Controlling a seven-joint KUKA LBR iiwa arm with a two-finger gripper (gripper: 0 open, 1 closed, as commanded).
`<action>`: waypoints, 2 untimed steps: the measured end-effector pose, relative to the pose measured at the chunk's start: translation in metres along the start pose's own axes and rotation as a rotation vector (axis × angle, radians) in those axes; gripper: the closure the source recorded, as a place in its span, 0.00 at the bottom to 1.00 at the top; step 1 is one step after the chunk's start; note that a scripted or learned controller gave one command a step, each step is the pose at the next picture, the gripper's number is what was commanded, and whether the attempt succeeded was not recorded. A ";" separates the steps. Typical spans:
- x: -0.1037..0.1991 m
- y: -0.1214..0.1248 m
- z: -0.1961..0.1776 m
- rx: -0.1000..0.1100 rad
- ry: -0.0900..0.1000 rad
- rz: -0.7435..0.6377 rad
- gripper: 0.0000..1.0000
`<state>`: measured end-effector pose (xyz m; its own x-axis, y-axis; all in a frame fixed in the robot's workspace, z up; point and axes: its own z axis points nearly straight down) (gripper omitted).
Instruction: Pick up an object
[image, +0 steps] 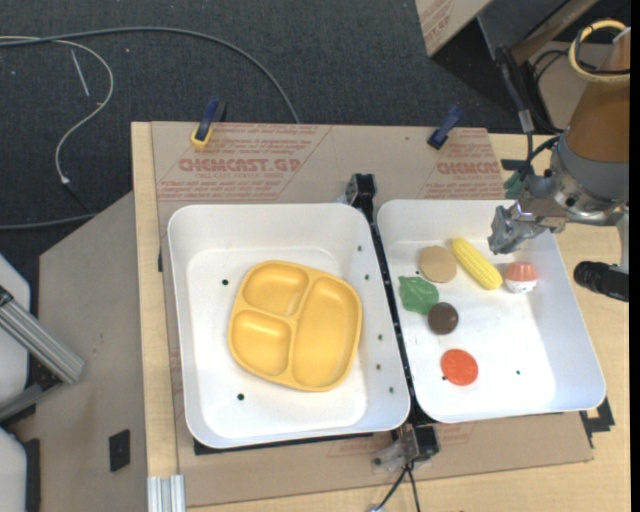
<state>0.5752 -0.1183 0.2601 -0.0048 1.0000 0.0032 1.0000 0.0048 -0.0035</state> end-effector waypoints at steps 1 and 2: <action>0.051 -0.006 0.011 0.000 0.000 -0.001 1.00; 0.107 -0.031 0.012 0.000 0.000 -0.001 1.00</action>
<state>0.5435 -0.0116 0.2488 -0.0056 1.0000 0.0032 1.0000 0.0056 -0.0038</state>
